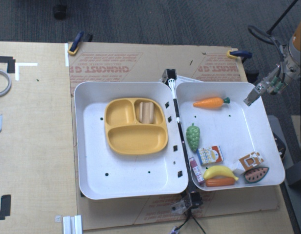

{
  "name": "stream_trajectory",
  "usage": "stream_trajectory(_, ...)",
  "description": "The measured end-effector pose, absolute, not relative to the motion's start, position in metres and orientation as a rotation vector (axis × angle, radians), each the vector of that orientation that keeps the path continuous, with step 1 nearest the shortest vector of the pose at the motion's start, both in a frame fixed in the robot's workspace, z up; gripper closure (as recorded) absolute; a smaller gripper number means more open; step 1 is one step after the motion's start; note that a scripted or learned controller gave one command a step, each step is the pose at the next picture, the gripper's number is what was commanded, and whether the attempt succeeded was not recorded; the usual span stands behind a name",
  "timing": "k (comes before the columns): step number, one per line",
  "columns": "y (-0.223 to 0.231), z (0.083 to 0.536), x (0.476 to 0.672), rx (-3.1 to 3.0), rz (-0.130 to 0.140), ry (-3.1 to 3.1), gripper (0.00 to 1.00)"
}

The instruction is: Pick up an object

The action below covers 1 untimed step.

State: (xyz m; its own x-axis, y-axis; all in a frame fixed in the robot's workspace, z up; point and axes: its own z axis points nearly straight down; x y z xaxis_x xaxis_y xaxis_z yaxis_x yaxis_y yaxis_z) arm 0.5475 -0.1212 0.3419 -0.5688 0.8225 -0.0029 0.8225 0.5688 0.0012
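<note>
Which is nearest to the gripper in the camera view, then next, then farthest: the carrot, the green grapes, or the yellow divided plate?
From the gripper:
1. Carrot, top of the right bin.
2. Green grapes, right bin, by its left wall.
3. Yellow divided plate, in the left bin.

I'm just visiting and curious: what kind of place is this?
Probably a robotics test lab: a grey robot arm's gripper by two shallow white bins, toy food like a plastic orange carrot, and clamped cardboard sheeting.

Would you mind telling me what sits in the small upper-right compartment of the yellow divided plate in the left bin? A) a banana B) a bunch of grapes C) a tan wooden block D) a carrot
C: a tan wooden block stands in that compartment of the yellow plate; the carrot, banana and grapes lie in the right bin.
</note>
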Motion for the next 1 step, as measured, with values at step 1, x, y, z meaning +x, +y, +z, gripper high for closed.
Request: stream_trajectory(1, -0.0773, 0.2718, 0.517, 0.904, 0.0, 3.007, 1.0)
